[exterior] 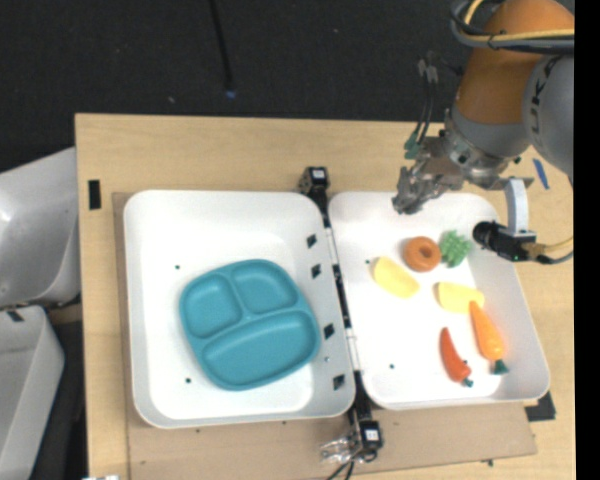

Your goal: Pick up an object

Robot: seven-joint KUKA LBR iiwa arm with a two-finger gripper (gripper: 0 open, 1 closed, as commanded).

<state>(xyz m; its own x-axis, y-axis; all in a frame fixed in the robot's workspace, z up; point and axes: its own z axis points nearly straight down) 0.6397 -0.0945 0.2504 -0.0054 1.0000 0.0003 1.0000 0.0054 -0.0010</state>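
A blue divided plate (pixel 248 323) is lying in the left bin (pixel 150 268). In the right bin (pixel 520 368), toy foods are sitting: yellow piece (pixel 394 277), orange doughnut (pixel 421 254), broccoli (pixel 454 248), red pepper (pixel 454 355), carrot (pixel 487 332). The gripper (pixel 410 200) is hovering over the bin's far rim; its jaws are too blurred to tell whether they are parted.

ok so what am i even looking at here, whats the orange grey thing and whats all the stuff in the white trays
It is a robot arm, grey with an orange band, reaching in from the right. One fixed camera looks down at a slant on a wooden bench. The gripper, its two-finger hand, hangs over the far edge of the right bin; nothing is seen held. That bin holds toy food: an orange round piece, a green piece, two yellow pieces, a carrot and a red pepper. The left bin holds a blue divided plate.
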